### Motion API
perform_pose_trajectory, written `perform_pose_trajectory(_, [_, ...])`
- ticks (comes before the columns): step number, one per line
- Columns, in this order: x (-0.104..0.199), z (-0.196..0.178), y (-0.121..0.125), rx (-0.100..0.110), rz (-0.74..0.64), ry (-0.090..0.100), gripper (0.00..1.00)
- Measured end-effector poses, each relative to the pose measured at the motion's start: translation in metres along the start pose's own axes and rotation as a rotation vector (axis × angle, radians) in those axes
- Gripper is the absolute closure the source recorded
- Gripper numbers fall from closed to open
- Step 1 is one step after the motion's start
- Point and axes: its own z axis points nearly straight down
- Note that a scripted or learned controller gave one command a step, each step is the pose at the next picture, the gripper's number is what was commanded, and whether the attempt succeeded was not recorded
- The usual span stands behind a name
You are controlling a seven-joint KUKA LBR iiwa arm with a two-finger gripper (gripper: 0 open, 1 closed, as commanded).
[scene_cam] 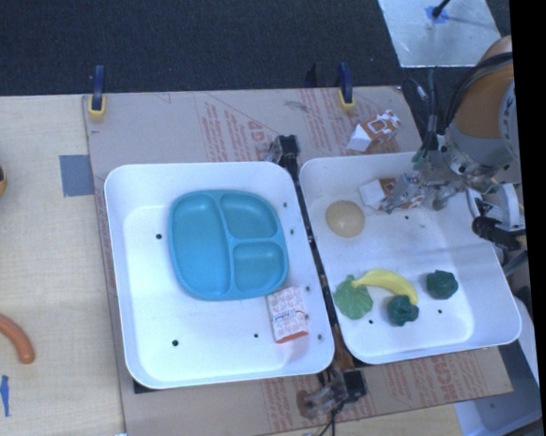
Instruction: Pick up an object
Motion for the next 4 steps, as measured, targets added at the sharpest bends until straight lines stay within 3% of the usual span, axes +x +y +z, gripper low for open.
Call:
perform_pose_trajectory(1, [0.027, -0.002, 0.000, -0.003, 0.005, -0.011, 0.00])
perform_pose_trajectory(2, [0.002, 0.000, 0.000, -0.001, 0.001, 0.004, 0.00])
perform_pose_trajectory(3, [0.035, -0.001, 0.000, -0.003, 0.006, -0.012, 0.00])
perform_pose_trajectory(4, [0.002, 0.001, 0.000, -0.002, 0.002, 0.003, 0.00])
